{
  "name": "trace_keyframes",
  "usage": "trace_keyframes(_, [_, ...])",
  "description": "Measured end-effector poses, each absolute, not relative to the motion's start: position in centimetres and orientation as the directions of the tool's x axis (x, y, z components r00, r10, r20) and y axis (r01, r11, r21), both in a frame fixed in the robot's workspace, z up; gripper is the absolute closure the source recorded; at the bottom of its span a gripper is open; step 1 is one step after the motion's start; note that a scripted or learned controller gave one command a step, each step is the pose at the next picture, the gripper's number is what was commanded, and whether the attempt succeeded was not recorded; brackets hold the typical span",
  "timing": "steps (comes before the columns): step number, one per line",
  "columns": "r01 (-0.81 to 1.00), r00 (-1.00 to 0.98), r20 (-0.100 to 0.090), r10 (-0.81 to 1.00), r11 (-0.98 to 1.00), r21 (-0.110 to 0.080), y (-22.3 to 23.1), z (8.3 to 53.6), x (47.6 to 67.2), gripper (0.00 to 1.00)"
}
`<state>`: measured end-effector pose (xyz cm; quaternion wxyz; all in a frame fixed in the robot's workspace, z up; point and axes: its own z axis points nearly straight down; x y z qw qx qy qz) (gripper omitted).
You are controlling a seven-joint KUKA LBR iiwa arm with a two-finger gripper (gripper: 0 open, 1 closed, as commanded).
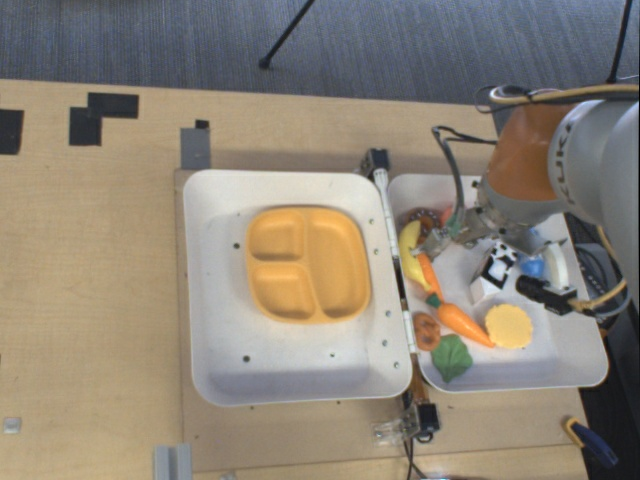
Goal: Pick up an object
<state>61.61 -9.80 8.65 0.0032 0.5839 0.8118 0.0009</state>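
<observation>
Two carrots (pixel 462 320) | lower-left of pincer (pixel 447 230) | apparently apart | pincer state: cannot tell

The grey arm (pixel 590 148) reaches in from the right, orange-banded wrist bent downward, its jaws pointing down-left.

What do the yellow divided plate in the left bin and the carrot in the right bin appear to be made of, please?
The yellow divided plate looks like moulded plastic with a matte finish: uniform colour, soft rounded compartment ridges, no glare. The carrot appears to be a plastic toy: flat, even orange with a smooth surface, though rubber cannot be ruled out from this view.
</observation>
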Motion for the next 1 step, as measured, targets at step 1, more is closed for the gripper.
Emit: trace_keyframes(1, [0.991, -0.134, -0.004, 0.991, 0.134, 0.009, -9.66, 8.72, 56.97, 0.0])
